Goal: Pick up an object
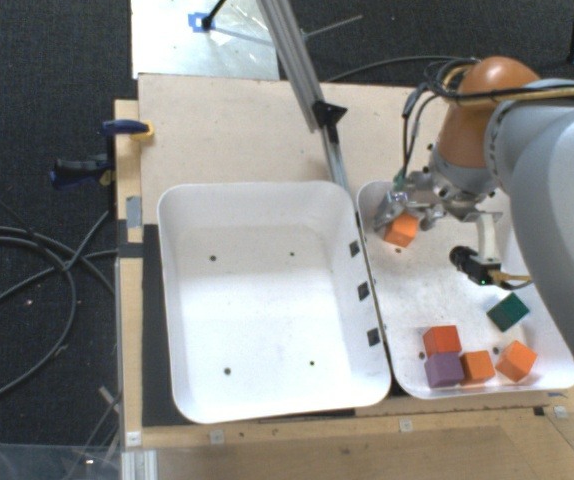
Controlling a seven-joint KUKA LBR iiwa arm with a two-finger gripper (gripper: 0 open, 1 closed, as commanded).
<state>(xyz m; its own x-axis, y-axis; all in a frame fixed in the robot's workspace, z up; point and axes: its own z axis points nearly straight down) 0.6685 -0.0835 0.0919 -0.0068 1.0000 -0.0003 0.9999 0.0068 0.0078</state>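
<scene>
You look down at a slant from one fixed camera above the bench (227, 128), far enough back to take in both white bins (267, 298) whole, with the arm (527, 138) entering from your right.

The grey arm enters from the right of the camera view, with its orange band above the wrist. The wrist points down and leftward over the far left corner of the right bin (567, 376). The end effector (404, 218) is clamped on an orange cube (401, 232), held between its fingers above that bin's floor.
</scene>
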